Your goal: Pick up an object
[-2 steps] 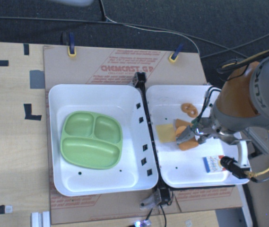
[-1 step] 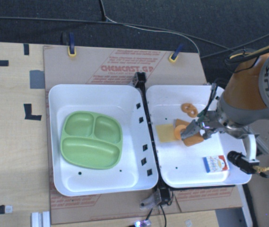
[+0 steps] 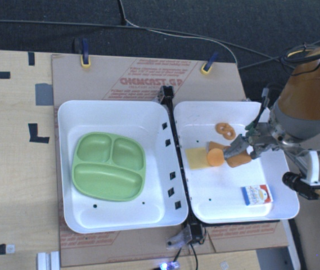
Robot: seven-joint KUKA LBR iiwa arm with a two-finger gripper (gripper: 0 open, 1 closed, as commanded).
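Objects for picking lie in the right white bin [image 3: 200, 210]: a brown pretzel [image 3: 225, 130] toward 12 o'clock of the bin floor; a pale yellow square slice [image 3: 196, 157] at 9 o'clock, near the divider; an orange ball-like piece [image 3: 215, 158] touching that slice's 3 o'clock edge; a brown sausage-like piece [image 3: 239, 161] just beside the orange one at its 3 o'clock; a small white carton [image 3: 257, 195] with blue and red print, text too small to read, toward 5 o'clock. Gripper [image 3: 243, 148]: reaches in from 3 o'clock, low over the middle of the right bin, its dark tip directly above the orange and brown pieces; whether its fingers are spread or closed cannot be told, and no item is seen between them. Left white bin [image 3: 67, 117]: holds a green divided plate [image 3: 109, 166] with three compartments, set toward 9 o'clock. Cardboard sheet [image 3: 143, 77] under both bins: red printed lettering, reading roughly "CHEMCAST GP", partly blurred; two clamps at its 12 o'clock edge.
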